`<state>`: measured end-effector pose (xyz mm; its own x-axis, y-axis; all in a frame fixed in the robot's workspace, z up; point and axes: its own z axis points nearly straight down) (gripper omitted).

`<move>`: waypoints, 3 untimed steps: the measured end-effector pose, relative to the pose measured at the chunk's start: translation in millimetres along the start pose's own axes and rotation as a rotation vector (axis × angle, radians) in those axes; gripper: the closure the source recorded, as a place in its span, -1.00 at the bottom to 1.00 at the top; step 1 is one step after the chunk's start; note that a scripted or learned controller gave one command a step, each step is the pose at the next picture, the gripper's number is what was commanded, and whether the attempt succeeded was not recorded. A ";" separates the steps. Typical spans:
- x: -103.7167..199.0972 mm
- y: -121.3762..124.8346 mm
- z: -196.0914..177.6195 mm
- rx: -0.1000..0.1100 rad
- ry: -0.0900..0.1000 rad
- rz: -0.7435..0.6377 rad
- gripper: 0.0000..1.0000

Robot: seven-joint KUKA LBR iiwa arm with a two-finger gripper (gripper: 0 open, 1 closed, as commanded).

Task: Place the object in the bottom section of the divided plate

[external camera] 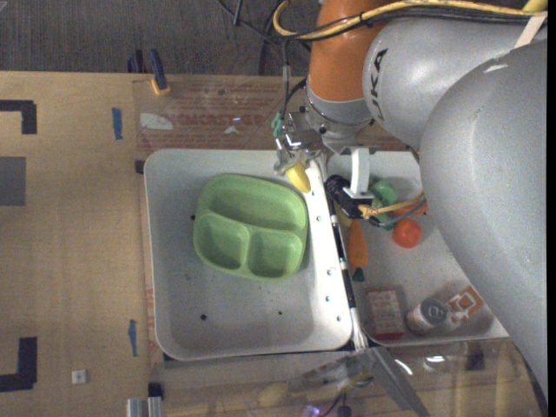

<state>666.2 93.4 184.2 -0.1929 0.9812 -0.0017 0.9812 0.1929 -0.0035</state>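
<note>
A green divided plate [251, 226] lies in the left white bin [234, 328], with one long section at the top and two smaller sections at the bottom. My gripper [296, 165] hangs over the bin's upper right corner, just past the plate's top right rim. A yellow object [300, 179] shows right below the gripper's tip, close against it; the frame does not reveal whether it sits between the fingers.
The right bin [452, 320] holds an orange carrot-like piece [357, 243], a red-orange ball [406, 233], a green item [383, 190], a small reddish packet [386, 309] and a bottle [439, 312]. The arm covers much of that bin. Wooden bench lies to the left.
</note>
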 end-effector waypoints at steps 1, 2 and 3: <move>0.5 0.1 -0.2 0.000 0.000 -0.001 -1.00; 1.0 0.4 -7.5 0.002 -0.002 -0.003 1.00; 1.7 0.4 -7.2 0.002 -0.002 -0.004 -1.00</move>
